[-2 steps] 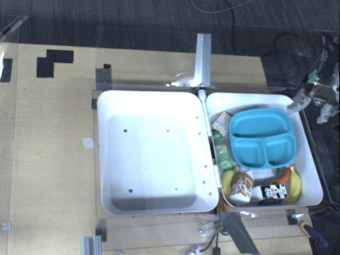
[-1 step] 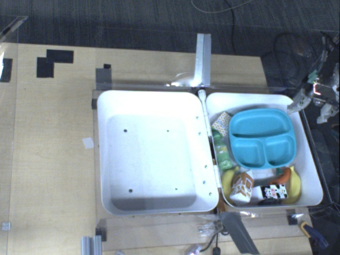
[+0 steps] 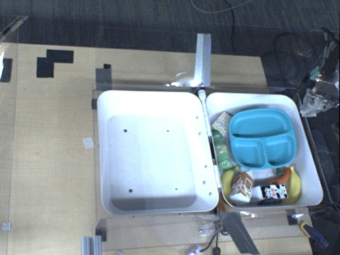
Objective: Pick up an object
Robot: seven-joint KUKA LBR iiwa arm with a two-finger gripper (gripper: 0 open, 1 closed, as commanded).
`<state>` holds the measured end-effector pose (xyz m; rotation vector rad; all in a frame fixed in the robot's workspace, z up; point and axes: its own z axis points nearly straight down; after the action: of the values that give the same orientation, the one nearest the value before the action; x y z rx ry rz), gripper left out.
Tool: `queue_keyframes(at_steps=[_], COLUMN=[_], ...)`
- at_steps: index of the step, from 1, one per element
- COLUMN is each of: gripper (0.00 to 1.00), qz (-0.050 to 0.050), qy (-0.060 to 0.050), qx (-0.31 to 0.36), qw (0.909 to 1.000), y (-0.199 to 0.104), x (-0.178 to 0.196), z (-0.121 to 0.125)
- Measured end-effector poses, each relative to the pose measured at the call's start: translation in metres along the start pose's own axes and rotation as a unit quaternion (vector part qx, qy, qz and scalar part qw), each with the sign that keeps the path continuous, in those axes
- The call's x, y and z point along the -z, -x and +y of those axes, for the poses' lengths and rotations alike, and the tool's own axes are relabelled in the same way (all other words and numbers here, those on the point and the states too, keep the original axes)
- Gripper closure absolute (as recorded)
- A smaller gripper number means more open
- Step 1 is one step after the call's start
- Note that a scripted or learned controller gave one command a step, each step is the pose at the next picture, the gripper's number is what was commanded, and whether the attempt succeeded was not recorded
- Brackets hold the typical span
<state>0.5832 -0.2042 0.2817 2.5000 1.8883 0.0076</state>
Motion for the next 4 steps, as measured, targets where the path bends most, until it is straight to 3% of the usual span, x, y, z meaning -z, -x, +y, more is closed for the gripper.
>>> queue_keyframes(at_steps=[1, 2, 3, 4], gripper=[1.0, 1.0, 1.0, 1.0], qz=[0.0, 0.0, 0.001, 0.0], qy=[0.0, 0.0, -0.001, 0.0], qx=[0.037, 0.101, 0.204, 0.201], qw=[0.9993, 0.9949, 0.9789, 0.9796], y=[-0.031, -0.031, -0.039, -0.023], x=[0.073, 0.155, 0.097, 0.108], z=[0.082, 0.083, 0.08, 0.085])
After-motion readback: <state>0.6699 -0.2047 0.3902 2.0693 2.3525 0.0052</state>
